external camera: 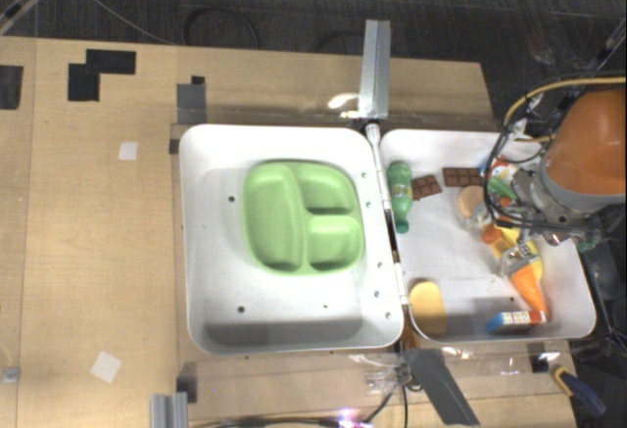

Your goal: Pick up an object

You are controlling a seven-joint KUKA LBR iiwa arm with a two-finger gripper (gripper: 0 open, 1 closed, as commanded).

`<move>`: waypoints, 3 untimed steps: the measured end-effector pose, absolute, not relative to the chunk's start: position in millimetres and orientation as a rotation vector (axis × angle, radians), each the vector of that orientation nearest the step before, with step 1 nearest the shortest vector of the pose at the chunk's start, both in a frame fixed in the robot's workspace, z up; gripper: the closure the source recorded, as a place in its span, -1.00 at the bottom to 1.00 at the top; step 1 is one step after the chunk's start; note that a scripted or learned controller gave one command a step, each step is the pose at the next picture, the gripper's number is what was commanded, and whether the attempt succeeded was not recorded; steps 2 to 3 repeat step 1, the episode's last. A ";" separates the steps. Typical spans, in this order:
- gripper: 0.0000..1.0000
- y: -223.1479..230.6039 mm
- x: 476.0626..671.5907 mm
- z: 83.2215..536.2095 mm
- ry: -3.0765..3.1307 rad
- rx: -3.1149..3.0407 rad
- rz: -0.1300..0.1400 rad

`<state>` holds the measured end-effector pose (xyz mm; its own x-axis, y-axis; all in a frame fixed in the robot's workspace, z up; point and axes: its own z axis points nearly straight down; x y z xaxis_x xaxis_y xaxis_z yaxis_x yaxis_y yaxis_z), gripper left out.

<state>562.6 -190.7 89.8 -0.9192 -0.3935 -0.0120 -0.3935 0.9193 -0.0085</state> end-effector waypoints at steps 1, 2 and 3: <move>-1.00 -190.1 513.9 90.3 3.093 -0.443 -0.009; -1.00 -190.1 513.9 90.3 3.093 -0.443 -0.009; -1.00 -190.1 513.9 90.3 3.093 -0.443 -0.009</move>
